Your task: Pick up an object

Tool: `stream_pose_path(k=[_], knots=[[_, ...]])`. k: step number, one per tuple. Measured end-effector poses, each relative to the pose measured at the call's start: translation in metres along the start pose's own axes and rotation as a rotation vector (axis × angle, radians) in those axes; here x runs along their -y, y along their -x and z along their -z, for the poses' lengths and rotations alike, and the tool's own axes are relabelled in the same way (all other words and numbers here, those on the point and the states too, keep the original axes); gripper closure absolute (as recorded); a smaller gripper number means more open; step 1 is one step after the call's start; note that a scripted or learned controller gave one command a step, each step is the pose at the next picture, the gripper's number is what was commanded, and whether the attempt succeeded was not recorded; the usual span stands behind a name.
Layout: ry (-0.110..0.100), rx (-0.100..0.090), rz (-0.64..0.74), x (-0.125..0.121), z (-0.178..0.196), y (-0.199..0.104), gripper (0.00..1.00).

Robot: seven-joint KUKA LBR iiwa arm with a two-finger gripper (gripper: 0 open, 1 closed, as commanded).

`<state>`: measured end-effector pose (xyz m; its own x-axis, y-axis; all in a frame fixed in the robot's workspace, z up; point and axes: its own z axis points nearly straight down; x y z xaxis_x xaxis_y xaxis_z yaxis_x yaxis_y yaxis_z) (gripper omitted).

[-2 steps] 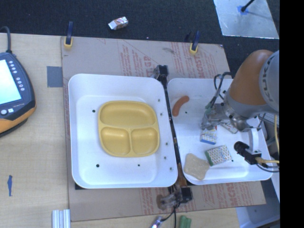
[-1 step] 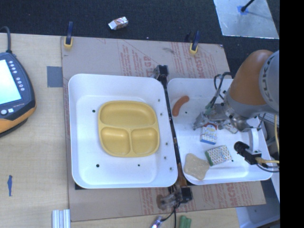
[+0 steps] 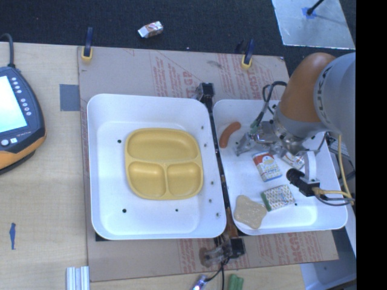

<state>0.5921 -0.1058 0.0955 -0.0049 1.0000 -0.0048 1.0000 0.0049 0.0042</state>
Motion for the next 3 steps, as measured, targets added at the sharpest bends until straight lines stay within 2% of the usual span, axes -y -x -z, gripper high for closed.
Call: stream_pose_path(k=[1,2,3], knots=[[0.003,-0.001,0.002,0.013,0.000,0.009,0.00],[0.003,0.002,0.001,0.013,0.011,0.012,1.00],[0.002,0.003,0.001,0.013,0.011,0.012,0.00]])
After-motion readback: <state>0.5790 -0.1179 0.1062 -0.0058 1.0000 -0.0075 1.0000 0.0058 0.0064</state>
